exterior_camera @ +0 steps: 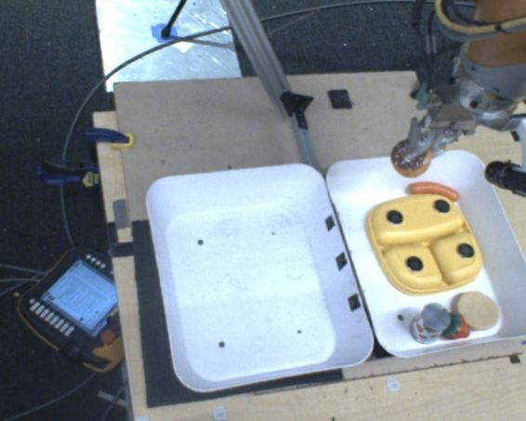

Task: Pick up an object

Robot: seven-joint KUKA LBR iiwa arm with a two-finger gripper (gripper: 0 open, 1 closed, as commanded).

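Two bins (242, 193) sit on the worktop (207, 127). At the right bin's far edge, the pincer (417, 148) touches a brown donut (405, 156); grip unclear. Nearer lie a sausage (432, 190), yellow block (423, 242), and small toys (434, 322).

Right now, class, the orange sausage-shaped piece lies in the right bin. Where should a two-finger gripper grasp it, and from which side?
Probably at its middle, from straight above, fingers closing across its narrow width. The orange sausage-shaped piece lies flat and slim, between the bin's far wall and the yellow block, which sits close beside it.
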